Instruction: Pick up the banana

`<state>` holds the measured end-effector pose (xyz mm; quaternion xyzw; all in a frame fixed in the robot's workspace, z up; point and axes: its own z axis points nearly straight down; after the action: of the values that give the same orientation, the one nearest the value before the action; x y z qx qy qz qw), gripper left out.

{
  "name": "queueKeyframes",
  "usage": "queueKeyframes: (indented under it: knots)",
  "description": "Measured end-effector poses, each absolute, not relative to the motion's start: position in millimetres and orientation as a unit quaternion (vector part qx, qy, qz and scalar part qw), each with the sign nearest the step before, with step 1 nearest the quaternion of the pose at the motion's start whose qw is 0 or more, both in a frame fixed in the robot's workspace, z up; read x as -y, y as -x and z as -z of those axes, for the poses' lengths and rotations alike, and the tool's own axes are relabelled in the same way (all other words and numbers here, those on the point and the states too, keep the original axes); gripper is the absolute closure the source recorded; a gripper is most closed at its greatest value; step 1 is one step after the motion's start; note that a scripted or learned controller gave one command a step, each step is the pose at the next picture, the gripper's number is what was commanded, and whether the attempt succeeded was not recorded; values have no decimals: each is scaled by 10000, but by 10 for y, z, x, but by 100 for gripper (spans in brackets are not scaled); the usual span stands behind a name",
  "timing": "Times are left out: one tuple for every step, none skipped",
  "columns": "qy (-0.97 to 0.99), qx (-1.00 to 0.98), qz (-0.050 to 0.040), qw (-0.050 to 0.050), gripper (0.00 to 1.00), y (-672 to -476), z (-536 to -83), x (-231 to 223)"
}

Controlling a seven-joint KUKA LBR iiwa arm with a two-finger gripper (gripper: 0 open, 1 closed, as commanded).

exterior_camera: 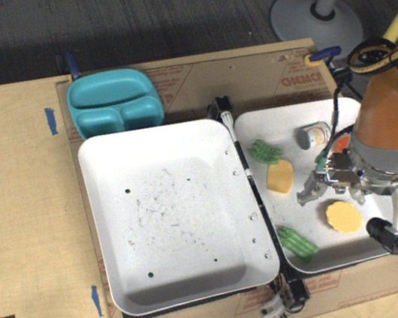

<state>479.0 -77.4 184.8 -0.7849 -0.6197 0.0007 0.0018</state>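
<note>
In the right bin (283, 118) lie two yellow things. One is a chunky yellow piece (280, 177) near the bin's left side, and the other is a flat round yellow piece (344, 217) near the front. I cannot tell which of them is the banana. My gripper (318, 185) hangs low over the middle of this bin, between the two. It is just right of the chunky piece and just above-left of the round one. The grey wrist and orange band (394, 120) cover the bin's right part.
A small tin can (312, 134) lies at the back of the right bin. Two green items lie there too, one at the back (265, 151) and one at the front (297, 242). The large left bin (170, 213) sits alongside, with a teal tray (114, 101) behind it.
</note>
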Motion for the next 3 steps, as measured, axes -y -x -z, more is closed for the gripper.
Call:
queueKeyframes:
  knots:
    - [8126,5828,-1,7,0,-4794,-1843,-45]
    - [8217,5699,-2,6,0,-4789,-1842,-914]
    - [7817,6237,55,-15,0,-4822,-1252,-1217]
